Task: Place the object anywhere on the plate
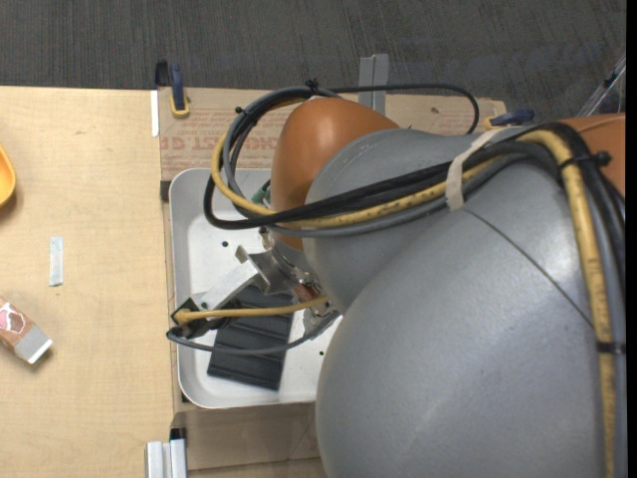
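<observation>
grey arm with orange band hides most of shallow white bin. you see black two-finger gripper low in bin's near-left corner; grip state: cannot tell. object, plate hidden, so handling, grasp point cannot be judged.

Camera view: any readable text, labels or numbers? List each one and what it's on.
Red printed lettering on the cardboard strip behind the white bin: it looks upside down and is too blurred and partly covered by cables to read.
Red-and-white wrapper on the bench at left: any print is too small to read.
No other text can be made out.
</observation>
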Robot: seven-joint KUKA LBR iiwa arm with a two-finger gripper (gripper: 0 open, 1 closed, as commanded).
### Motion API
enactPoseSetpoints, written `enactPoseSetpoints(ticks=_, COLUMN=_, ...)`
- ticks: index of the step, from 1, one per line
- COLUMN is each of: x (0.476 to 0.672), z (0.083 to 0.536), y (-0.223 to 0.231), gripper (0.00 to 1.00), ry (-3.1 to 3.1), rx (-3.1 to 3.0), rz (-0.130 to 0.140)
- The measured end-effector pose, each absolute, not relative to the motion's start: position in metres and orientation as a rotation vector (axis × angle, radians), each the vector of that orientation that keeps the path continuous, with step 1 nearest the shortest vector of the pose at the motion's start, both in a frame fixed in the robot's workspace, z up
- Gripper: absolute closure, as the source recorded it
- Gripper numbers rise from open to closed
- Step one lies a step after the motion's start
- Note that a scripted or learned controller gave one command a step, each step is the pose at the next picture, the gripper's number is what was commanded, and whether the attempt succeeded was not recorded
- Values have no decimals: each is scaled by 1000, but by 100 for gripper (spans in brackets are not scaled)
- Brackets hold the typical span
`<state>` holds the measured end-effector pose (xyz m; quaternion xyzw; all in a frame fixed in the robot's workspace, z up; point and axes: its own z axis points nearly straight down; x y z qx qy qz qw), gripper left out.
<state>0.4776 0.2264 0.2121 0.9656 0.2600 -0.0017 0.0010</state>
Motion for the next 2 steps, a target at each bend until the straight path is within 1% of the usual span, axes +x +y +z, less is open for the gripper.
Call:
enactPoseSetpoints(ticks=1, x=482, z=246, y=176, gripper=0, ry=587, rx=3084, rz=-5)
enactPoseSetpoints(ticks=2, x=595, z=304, y=123, gripper=0, ry=375, rx=3117, rz=-2)
